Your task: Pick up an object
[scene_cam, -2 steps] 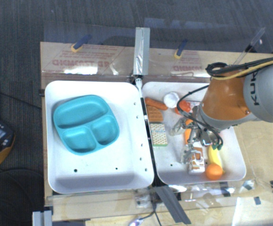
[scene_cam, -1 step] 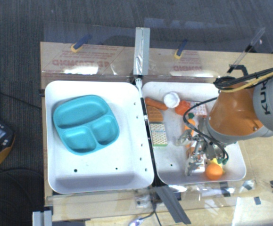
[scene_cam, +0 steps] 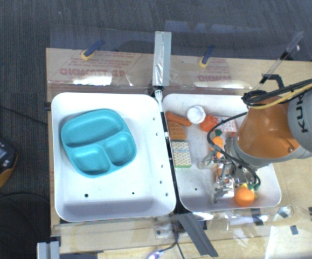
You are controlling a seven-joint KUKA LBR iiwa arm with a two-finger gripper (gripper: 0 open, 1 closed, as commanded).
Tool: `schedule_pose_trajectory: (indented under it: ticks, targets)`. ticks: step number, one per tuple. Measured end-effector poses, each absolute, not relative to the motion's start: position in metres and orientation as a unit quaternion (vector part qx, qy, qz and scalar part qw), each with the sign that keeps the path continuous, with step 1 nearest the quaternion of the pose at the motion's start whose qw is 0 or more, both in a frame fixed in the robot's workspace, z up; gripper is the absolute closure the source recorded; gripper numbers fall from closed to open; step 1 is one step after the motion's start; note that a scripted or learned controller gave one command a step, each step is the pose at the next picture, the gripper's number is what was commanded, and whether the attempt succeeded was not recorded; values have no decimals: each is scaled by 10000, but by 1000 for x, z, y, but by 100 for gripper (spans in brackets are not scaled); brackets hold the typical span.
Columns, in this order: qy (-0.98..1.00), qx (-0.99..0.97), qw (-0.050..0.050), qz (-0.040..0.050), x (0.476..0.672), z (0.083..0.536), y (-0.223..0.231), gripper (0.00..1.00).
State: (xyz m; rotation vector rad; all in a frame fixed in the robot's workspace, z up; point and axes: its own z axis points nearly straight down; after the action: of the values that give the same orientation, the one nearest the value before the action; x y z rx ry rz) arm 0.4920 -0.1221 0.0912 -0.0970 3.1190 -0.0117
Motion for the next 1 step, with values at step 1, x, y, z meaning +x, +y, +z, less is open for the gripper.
schedule_pose_trajectory:
  ticks: [1]
  targets:
    - [9999,-64,90,-30,492,91,-118,0]
